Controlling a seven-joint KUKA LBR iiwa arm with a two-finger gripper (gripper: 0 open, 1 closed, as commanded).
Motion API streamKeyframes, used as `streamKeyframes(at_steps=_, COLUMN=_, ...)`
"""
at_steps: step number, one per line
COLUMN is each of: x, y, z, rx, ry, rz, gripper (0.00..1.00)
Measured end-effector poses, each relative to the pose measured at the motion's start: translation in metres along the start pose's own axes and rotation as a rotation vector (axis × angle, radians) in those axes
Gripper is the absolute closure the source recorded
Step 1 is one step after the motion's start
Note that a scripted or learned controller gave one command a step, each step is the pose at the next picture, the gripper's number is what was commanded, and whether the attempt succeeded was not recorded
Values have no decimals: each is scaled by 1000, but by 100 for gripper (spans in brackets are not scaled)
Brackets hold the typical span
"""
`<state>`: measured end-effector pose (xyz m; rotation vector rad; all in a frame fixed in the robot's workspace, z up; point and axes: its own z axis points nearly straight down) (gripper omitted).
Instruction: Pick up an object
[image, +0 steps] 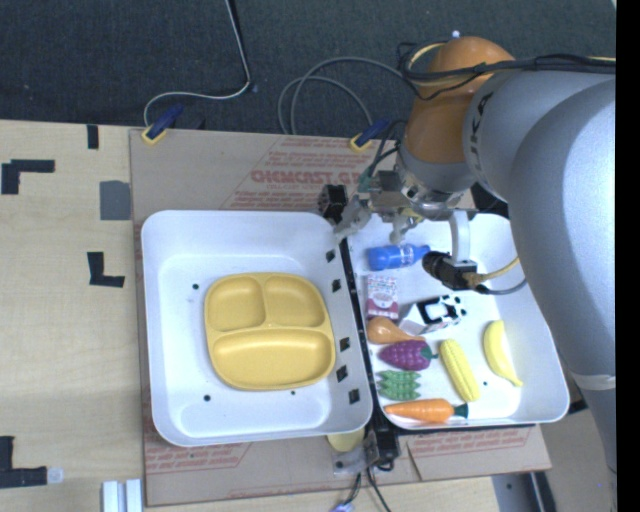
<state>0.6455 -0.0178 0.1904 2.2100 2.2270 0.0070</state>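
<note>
wooden bench (60, 330), cardboard sheet (240, 170), two white bins (160, 300)

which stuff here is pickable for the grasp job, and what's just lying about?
Job things, right bin: blue bottle, purple grapes, corn, banana, carrot, green peas; gripper above the bottle.

Lying about: yellow divided plate in left bin, cardboard sheet, cables.

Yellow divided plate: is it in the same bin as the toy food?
No: the yellow divided plate lies in the left white bin; the toy food lies in the right white bin.
</note>
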Motion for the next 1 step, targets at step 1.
streamKeyframes(at_steps=1, x=18, y=-1, z=6, rx=7, ry=0, rz=5, gripper=100)
